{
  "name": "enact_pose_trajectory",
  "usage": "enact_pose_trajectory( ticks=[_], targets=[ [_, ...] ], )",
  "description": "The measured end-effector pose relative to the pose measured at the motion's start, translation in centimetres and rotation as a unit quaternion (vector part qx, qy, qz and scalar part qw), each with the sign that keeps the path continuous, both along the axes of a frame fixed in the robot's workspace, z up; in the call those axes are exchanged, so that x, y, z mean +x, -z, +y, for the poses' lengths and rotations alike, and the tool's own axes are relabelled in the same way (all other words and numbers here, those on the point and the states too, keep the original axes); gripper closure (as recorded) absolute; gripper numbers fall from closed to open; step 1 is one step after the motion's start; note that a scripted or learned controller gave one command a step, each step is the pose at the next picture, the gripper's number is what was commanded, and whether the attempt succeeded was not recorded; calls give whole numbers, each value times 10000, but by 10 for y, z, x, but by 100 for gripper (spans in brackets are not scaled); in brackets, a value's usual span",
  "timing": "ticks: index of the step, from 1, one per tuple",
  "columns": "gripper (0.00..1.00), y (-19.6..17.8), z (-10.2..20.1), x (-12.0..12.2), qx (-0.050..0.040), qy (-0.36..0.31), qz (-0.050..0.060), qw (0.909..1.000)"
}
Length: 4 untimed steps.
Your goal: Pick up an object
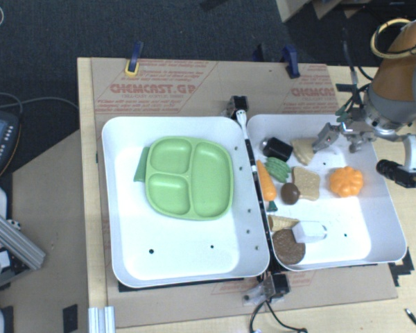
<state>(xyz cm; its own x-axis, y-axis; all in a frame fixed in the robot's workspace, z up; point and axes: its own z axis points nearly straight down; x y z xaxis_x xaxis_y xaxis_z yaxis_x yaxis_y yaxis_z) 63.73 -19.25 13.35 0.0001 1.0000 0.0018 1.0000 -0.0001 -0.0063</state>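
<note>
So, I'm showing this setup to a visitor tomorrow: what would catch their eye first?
Probably the green divided plate, alone in the left bin. Next, the clutter of small play-food pieces in the right bin, especially the orange pumpkin towards its right side. The gripper hangs over that bin's far right corner.

The right white plastic bin (pixel 374 245) is crowded along its left wall, where an orange carrot-shaped toy (pixel 265 180), a brown ball (pixel 290 193), a tan cracker square (pixel 306 183) and a round brown cookie (pixel 288 246) lie close together. Open floor lies at its lower right, below the orange pumpkin-shaped toy (pixel 347 181). In the left white bin (pixel 118 207), the green three-compartment plastic tray (pixel 191 177) takes the upper middle, with bare floor below it.
</note>
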Motion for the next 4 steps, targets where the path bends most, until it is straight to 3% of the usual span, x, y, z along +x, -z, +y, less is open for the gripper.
enact_pose_trajectory(
  ticks=[1,2,4],
  targets=[
    [0,46,1,2,12,-3,-35,10000],
    [100,30,0,5,-16,-11,-91,10000],
    [100,-65,-6,18,-25,-8,-71,10000]
  ],
)
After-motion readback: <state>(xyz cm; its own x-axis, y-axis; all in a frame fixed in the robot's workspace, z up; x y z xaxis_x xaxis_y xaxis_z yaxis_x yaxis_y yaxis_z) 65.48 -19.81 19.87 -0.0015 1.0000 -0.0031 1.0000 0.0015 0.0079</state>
